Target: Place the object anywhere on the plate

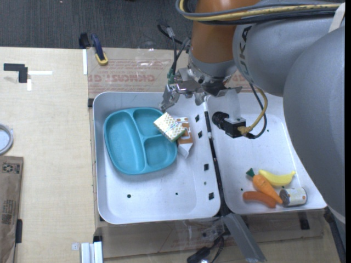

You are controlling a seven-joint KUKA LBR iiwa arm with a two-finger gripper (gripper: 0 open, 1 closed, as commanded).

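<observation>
Small cream carton patterned with coloured dots (170, 126) sits tilted at the right rim of the blue three-compartment plastic plate (140, 141), partly over the plate's upper right compartment and partly over a second small packet, orange and white (185, 137), that lies on the bin floor just beside the plate. Plate rests in the upper left part of the left white bin (148, 201), close to its back and left walls. Two-finger gripper (176, 95) hangs above the back wall of that bin, just behind the carton; whether its jaws are apart or closed cannot be told from this angle, and no object shows between them. Carton looks to lie free, not held. Judgement: placement is marginal. Carton straddles the rim and leans on the packet, so a nudge from the arm could tip it off onto the bin floor. If a fresh grasp is attempted, the packet touching it may be caught along with it, or the tilted face may slip from the fingers. Right white bin (274, 207) holds an orange toy carrot (263, 188), a yellow toy banana (277, 177) and a small grey can (293, 196) near its front right corner, well apart from the work.
</observation>
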